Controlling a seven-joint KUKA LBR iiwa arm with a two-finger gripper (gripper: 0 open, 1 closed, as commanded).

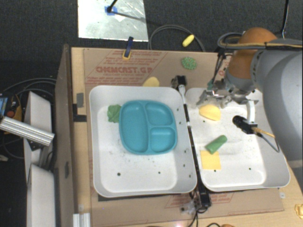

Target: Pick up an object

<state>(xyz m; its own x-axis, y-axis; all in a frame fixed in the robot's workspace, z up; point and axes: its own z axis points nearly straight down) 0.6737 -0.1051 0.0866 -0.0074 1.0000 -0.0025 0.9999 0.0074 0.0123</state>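
Note:
In the right bin (272, 171) my gripper (214, 97) hangs at the far left corner, directly above and behind a pale yellow rounded object (209, 112). A green cylinder (216, 144) lies tilted near the bin's middle. In front of it, a flat yellow square (210, 160) lies on the bin's floor. The gripper's underside is hidden, and nothing is seen held in it.
The left bin (137, 174) holds a blue divided plate (147, 126) with a green leafy piece (113, 112) at its left edge. Behind the bins, on the cardboard, lie a yellow piece (151, 82), a green round piece (189, 63) and a small yellow item (188, 40).

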